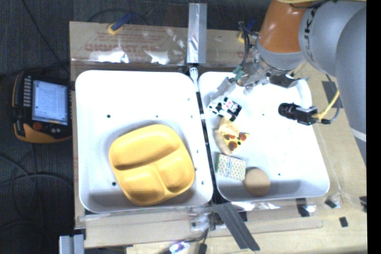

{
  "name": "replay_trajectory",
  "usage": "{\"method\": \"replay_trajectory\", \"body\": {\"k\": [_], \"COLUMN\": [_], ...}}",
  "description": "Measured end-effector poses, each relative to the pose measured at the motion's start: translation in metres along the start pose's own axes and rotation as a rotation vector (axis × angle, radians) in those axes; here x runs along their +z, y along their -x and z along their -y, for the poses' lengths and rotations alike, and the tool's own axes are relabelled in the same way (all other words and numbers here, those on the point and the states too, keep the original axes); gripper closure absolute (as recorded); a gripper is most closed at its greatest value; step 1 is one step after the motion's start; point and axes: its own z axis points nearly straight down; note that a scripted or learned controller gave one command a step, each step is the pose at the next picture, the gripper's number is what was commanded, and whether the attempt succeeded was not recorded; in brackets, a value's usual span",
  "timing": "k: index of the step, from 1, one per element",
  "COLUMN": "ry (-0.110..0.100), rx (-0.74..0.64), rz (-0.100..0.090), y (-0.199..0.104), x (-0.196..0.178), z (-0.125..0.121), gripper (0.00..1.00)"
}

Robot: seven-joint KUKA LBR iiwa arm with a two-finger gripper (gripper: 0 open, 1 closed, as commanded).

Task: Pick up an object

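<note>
Nearest the camera in the right bin (309, 146), a brown ball (257, 181) sat touching a patterned block (231, 167). Beyond them lay a pizza-slice toy (231, 137), then a black-and-white toy (225, 107). My gripper (238, 81) hung over the bin's far left corner; finger spacing unreadable. Left bin (101, 89): yellow divided tray (152, 163).
</note>
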Motion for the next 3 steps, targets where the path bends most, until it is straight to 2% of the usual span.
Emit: {"method": "replay_trajectory", "body": {"k": [1,2,3], "ry": [0.001,0.001,0.001], "rx": [-0.091,-0.248,0.029], "rz": [0.002,0.002,0.0], "y": [0.013,-0.023,0.003], "x": [-0.001,-0.001,0.0], "z": [0.01,0.012,0.029], "gripper": [0.0,0.0,0.0]}}
